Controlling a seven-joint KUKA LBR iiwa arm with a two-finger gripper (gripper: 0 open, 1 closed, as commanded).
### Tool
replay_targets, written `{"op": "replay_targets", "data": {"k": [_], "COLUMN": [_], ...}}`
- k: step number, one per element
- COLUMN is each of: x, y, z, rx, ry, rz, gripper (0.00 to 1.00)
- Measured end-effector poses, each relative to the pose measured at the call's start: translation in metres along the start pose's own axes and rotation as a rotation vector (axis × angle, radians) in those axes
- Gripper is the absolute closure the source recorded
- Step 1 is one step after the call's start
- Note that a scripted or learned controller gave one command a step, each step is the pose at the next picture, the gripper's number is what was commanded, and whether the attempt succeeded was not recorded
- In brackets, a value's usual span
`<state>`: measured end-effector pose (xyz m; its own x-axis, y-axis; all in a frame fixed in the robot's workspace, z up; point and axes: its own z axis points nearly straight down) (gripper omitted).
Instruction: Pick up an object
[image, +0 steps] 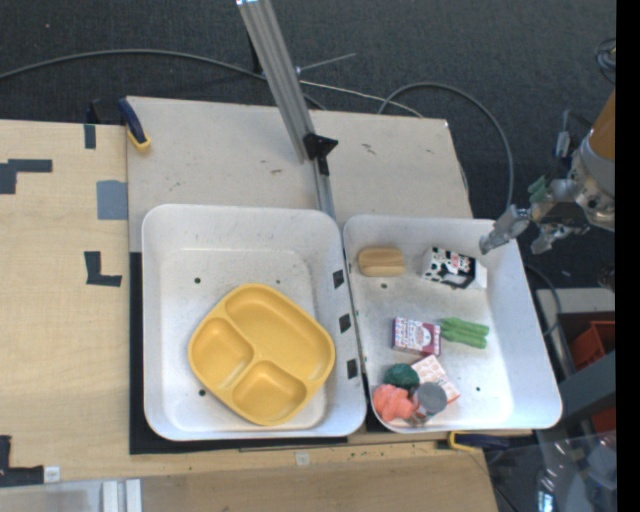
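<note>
**Gripper poised at the right bin's far corner, nothing picked yet**

The gripper (520, 228) hangs at the upper right corner of the right bin (520, 330), at the end of the grey arm that comes in from the right side of the view. Two slim fingers (497, 238) seem to reach toward the bin's rim, but at this size I cannot tell whether they are spread or pressed together. Nothing is visible between them, so no object is held.

Nearest the gripper, just inside the bin, lies a black-and-white patterned box (448, 268). To its left, apart from it, sits a tan block (380, 261). Lower down, a pink-and-white carton (415, 336) lies just beside a green bean-like toy (464, 332). At the near edge a cluster crowds together: a dark green piece (402, 376), an orange-pink lump (392, 402) and a grey round piece (431, 399), touching or overlapping.

The left bin (160, 300) holds a yellow divided plate (262, 352).

By my reading, the task is at its approach step: a target is not yet reached. The next move calls for travelling over one object and descending squarely on it. The patterned box looks the easiest choice, being close and standing free; the near cluster risks a crowded, slipping grasp.
</note>
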<state>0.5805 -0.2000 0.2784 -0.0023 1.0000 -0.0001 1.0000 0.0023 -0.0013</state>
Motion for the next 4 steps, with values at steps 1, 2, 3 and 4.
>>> {"op": "replay_targets", "data": {"k": [1,2,3,4], "x": [0.000,0.001,0.012,0.012], "y": [0.000,-0.001,-0.001,0.001], "z": [0.000,0.043,0.102,0.147], "rx": [0.000,0.004,0.006,0.005], "ry": [0.000,0.000,0.001,0.001], "rz": [0.000,0.000,0.000,0.000], "gripper": [0.00,0.00,0.00,0.00]}}
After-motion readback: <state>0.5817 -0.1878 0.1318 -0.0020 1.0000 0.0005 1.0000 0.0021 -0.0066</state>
